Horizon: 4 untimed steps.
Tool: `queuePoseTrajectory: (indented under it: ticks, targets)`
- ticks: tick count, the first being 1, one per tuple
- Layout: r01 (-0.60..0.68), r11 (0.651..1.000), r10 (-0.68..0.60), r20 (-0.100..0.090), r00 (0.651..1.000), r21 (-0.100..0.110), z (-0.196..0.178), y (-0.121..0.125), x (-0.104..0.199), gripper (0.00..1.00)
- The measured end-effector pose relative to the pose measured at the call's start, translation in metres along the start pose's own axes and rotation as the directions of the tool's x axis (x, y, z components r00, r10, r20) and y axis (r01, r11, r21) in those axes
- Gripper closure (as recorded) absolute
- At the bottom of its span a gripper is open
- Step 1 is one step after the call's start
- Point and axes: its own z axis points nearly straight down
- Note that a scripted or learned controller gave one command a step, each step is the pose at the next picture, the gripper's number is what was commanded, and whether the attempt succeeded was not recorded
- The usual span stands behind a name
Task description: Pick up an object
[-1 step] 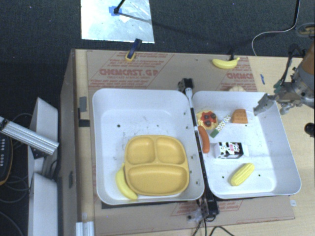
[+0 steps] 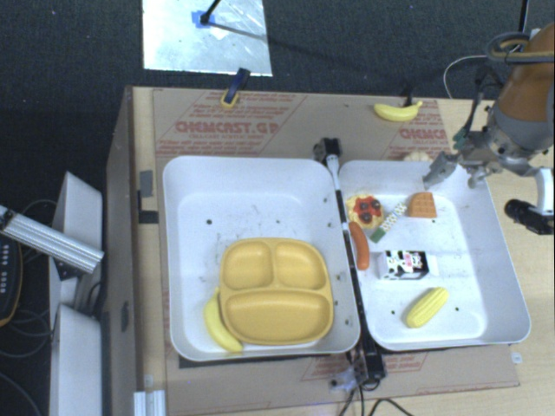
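Bench, two white bins; gripper (image 2: 451, 170) at right bin's (image 2: 494, 232) far edge, grip state unclear; approach step, must descend onto toast (image 2: 422, 204).

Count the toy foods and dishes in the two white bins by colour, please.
Yellow: 3, divided plate, banana, corn cob
Red-orange: 2, hot dog, pizza slice
Tan: 1, toast
Black-and-white: 1, small box
Total: 7

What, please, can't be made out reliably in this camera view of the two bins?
- Gripper: blurred in camera view; its state is unclear.
- Small black-and-white printed item: too small to identify.
- Yellow toy banana: partly hidden under the yellow divided plastic plate.
- Grey arm: cut off by the right edge.
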Motion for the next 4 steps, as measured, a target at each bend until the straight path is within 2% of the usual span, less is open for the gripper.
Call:
queuePoseTrajectory:
  ticks: [1,2,3,4]
  targets:
    - [-0.001,1.000,0.001,0.000,1.000,0.003,0.104,0.010,-0.009,0.00]
    - [0.000,1.000,0.000,0.000,1.000,-0.001,0.102,0.025,0.031,0.00]
    - [0.003,1.000,-0.003,0.002,1.000,-0.005,0.090,0.026,0.030,1.00]
    - [-0.002,1.000,0.002,-0.001,1.000,0.000,0.036,-0.063,0.092,1.00]
